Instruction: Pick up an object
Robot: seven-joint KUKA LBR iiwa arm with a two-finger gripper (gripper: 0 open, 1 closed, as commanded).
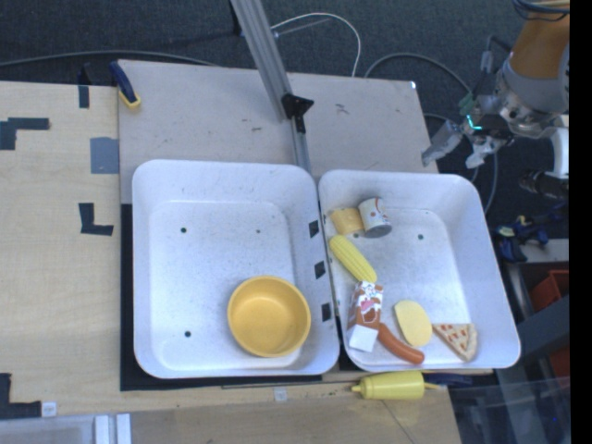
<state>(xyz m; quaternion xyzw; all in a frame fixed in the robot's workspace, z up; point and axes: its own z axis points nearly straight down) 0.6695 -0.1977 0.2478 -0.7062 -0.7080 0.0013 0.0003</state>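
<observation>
Camera view, gripper [455,141] spread open, holding nothing, beyond right bin [481,248], corn cob [352,258] well apart.

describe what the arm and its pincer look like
The arm has an orange band over a grey wrist section, with dark cables looped near its top. The pincer is grey with a small teal light on its body.
</observation>
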